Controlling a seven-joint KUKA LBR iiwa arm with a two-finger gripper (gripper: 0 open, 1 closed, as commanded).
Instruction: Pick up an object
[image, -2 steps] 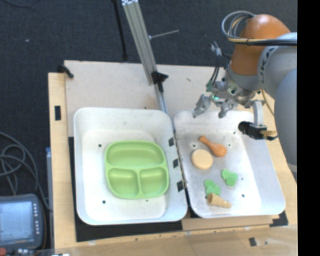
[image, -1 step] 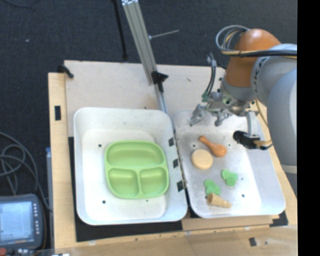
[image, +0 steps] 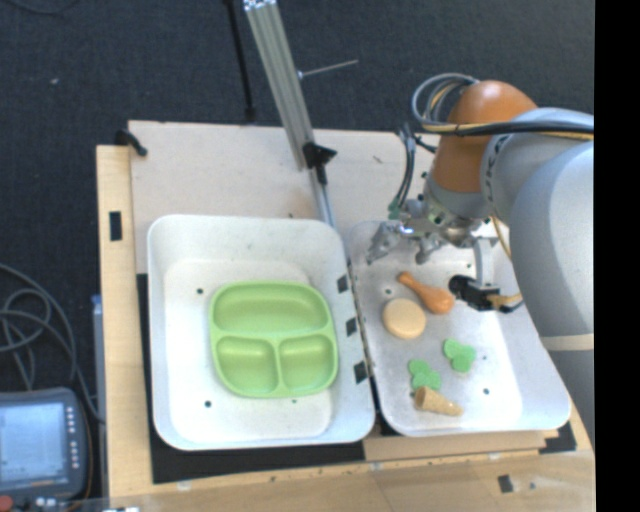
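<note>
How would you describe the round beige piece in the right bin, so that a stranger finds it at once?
Start at the right bin, the one beside the bin with the green tray. Near its middle lies a flat beige disc, just below the orange drumstick-shaped toy. It is the only round, plain-coloured piece; the green pieces and the cone lie lower.

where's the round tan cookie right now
The round tan cookie lies in the right bin, near its left wall, just below the orange drumstick.
</note>
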